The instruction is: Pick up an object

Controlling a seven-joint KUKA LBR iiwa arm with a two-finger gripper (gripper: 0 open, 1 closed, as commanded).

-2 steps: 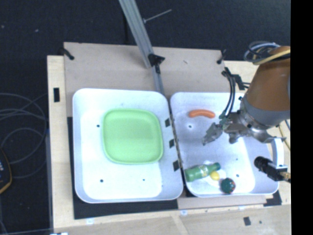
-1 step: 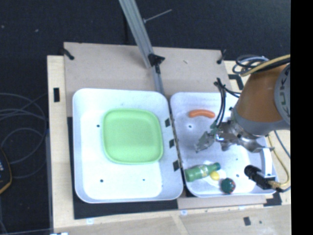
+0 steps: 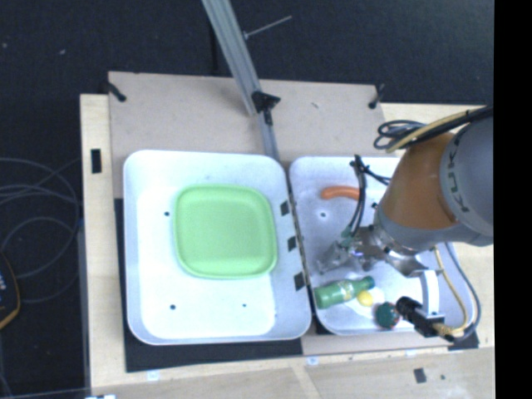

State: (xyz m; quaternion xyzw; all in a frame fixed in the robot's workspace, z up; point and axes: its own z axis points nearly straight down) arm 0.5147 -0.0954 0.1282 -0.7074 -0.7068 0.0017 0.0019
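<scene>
Green bottle (image 3: 342, 292): lying on its side in right bin (image 3: 320, 177), near its front edge. Gripper (image 3: 337, 256): just behind bottle, finger state cannot be told. Yellow ball (image 3: 366, 298), dark green piece (image 3: 386, 313): right of bottle. Orange item (image 3: 339, 194): behind. Green plate (image 3: 224, 231): left bin (image 3: 150, 223).

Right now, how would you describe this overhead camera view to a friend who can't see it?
A grey-and-orange robot arm reaches into the right bin, its gripper above a green bottle. The left bin holds a green plate.
</scene>
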